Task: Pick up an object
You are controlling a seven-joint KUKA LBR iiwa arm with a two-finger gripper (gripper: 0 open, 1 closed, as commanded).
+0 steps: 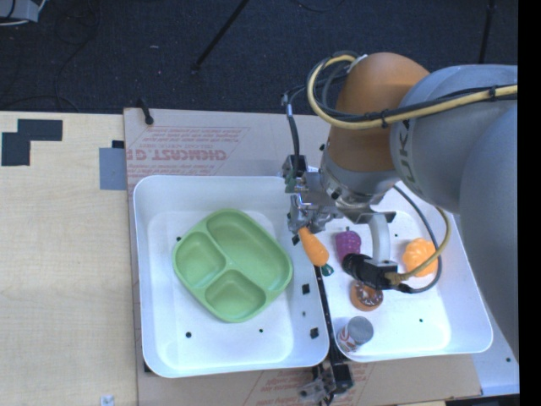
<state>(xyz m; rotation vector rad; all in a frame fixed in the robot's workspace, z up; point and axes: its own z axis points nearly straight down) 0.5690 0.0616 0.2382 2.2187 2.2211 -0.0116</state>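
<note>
Carrot (314, 248) — a small orange one — sits at the right bin's (461, 324) left edge, just below my gripper (302, 218); I cannot tell its state. Green divided plate (232, 265) fills the left bin's (161, 345) middle; a purple piece (347, 244) lies beside the carrot.

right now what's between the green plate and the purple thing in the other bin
In the camera view, between the green plate and the purple object lie the bins' meeting rims and a small orange carrot-like object, just under the claw.
</note>
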